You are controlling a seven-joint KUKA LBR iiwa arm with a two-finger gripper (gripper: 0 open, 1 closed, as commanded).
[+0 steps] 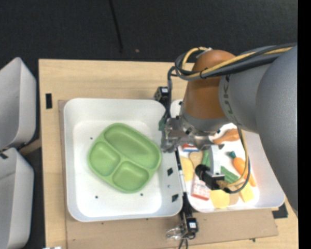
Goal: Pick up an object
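Note:
The arm reaches in from the right, and its orange-banded wrist hangs over the left part of the right bin [269, 193]. My gripper [193, 148] points down into that bin, close to the wall between the two bins, mostly hidden under the wrist. Around it lie several toy food pieces: an orange carrot [240, 165], a green piece [229, 174], yellow pieces [221, 199], a red and white packet [199, 191] and an orange piece [228, 136]. Nothing shows between the fingers.
The left bin [75, 139] holds a green divided plate [124, 157] near its middle. White seat-like shapes [10, 108] stand off the bench at the far left. The wooden bench top [103, 77] borders both bins.

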